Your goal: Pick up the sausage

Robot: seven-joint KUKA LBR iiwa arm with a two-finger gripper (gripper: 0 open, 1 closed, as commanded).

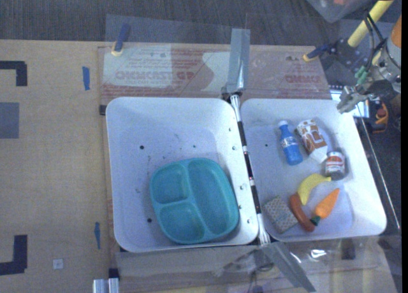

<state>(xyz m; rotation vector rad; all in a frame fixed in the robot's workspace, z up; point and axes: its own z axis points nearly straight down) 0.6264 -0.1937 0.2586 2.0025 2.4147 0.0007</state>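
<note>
Nearest the camera, at the front of the right bin, the sausage lies slantwise, red-brown, touching a grey speckled sponge-like block on its left and an orange carrot on its right. Just behind them sits a yellow banana, and beside that a small can with a dark label. Farther back are a blue bottle and a brown-and-white carton, side by side. A teal divided plate with three compartments rests at the front of the left bin. Above the right bin's far right corner hangs the gripper, well apart from the sausage and holding nothing; whether its fingers are open or closed cannot be told here.
</note>
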